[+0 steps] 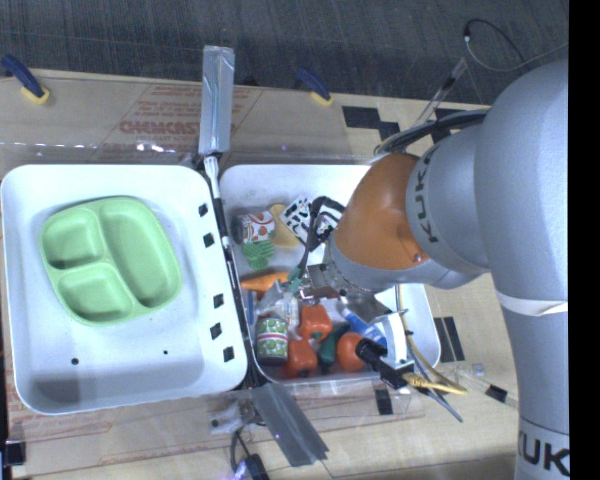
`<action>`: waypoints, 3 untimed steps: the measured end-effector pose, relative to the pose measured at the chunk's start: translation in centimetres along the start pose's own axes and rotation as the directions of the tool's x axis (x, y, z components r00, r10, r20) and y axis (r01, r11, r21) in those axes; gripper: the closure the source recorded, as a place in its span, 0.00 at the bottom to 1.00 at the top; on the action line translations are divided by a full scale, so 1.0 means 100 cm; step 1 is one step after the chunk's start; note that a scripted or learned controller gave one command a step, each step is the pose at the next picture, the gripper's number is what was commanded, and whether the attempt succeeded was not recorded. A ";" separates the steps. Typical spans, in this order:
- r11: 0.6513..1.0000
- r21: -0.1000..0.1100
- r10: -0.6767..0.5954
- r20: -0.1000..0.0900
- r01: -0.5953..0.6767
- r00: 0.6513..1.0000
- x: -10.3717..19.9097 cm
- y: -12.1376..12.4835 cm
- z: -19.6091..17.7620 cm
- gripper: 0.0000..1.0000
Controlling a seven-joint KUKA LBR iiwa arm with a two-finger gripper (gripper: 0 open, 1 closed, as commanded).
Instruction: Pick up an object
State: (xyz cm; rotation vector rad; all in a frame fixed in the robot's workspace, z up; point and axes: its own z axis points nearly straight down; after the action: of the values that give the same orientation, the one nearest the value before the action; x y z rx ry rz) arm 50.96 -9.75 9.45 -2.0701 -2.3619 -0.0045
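Table (100, 108), two white bins side by side.

Left bin (20, 298): one green divided plate (110, 258), three compartments, lying flat toward the far-left part of the bin.

Right bin (280, 173): crowded with small things.
- Far end: small printed can (257, 226) with a black-and-white patterned piece (298, 213) just beside it.
- Below the can: green scrap (258, 253), then an orange carrot-shaped piece (260, 281) lying crosswise near the dividing wall.
- Near end: green-and-white can (272, 338) upright against the left wall, and a cluster of red-orange pieces (315, 320) touching one another. An orange ball (350, 350) and a blue item (365, 328) sit just to their right.

Arm (400, 218) comes in from the right, its orange band over the middle of the right bin and hiding that bin's right half. The wrist points down and left into the heap. The jaws sit low among the objects, about between the carrot-shaped piece and the red-orange cluster. Cannot tell whether the jaws are open or closed, nor whether anything is between them. Every object I can see rests in the bin.
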 end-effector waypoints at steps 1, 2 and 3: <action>0.986 0.004 0.169 0.004 -0.169 0.986 0.010 0.044 -0.096 0.00; 0.991 -0.001 0.137 0.001 -0.137 0.991 -0.009 -0.003 0.000 0.00; 0.991 -0.002 0.137 0.001 -0.137 0.991 -0.009 -0.003 0.000 0.00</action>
State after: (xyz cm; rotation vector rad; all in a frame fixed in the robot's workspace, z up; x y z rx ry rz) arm 50.80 -10.63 9.44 -2.2283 -2.2156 -0.0049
